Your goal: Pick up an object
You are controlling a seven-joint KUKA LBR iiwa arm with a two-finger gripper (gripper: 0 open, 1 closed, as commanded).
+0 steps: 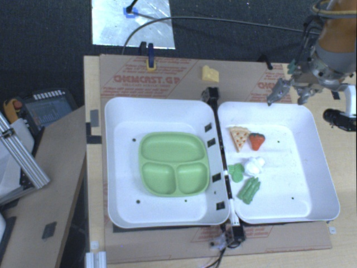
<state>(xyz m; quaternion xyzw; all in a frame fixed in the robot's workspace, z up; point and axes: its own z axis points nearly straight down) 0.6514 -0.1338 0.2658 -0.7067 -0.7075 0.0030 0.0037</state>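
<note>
Bench edge nearest the camera carries the front rims of 2 white bins set side by side, touching along a black hinge-like strip between them. Left bin (120,149) holds 1 green divided plate (172,163) with 3 compartments, lying flat near the bin's middle, far to the left of the jaws and nearer the camera than they are.

Right bin (312,177) holds 5 small items, all grouped in its left half, below and left of the jaws and well apart from them. Nearest: green bean-like piece (249,190), lying at a slant. Just beyond it, a round green piece (236,172) and a white lumpy piece (255,166), the 2 touching or nearly so; contact cannot be told for certain. Farther back: pizza slice (240,137) with its point toward the camera, and a red strawberry-like piece (256,142) just beside it on the right.

Gripper (286,91) sits over the far rim of the right bin, toward its right corner, hanging from the grey arm with the orange band above the wrist. The 2 fingers stand spread apart, tips pointing down, with nothing between them. No toy is touched; the closest one, the red piece, lies well short of the jaws on the near-left side.

Beyond the jaws and to their left, on the cardboard sheet (167,77) under the bins: 1 small yellow block (210,73). Farther left, 1 blue-and-yellow clamp (150,56) at the cardboard's far edge. Farthest back, a silvery square plate (133,14) on dark carpet, with a black cable running across it.
</note>
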